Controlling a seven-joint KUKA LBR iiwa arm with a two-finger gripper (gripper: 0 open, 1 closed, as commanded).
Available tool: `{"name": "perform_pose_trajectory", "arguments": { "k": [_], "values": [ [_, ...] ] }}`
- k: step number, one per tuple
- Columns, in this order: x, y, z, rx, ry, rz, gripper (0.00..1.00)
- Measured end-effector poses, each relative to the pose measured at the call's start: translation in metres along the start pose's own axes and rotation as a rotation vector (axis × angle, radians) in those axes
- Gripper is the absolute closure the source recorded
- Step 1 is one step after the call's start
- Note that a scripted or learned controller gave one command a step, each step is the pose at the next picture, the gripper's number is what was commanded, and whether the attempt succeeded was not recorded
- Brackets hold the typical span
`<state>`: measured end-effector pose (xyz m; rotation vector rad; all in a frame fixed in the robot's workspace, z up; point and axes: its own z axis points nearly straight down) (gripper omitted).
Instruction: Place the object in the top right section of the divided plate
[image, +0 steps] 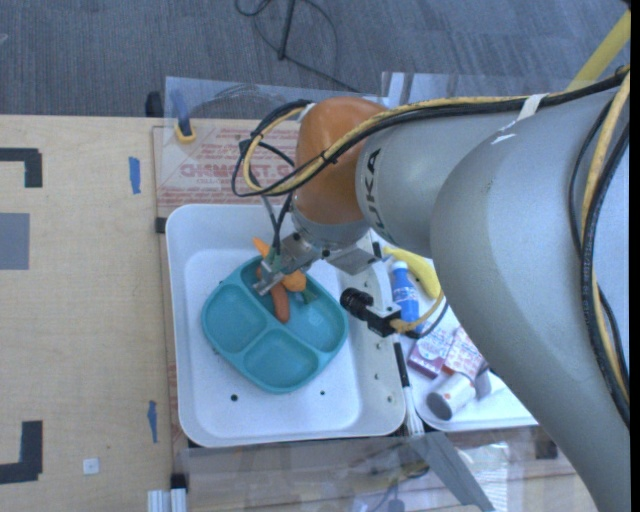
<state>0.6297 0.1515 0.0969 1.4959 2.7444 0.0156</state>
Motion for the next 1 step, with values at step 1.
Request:
{"name": "perform_pose_trajectory", "arguments": {
  "k": [1],
  "values": [
    [0.0578, -0.0334, -0.0006, -0.013, -0.009, -0.166, 1.00]
  ]
}}
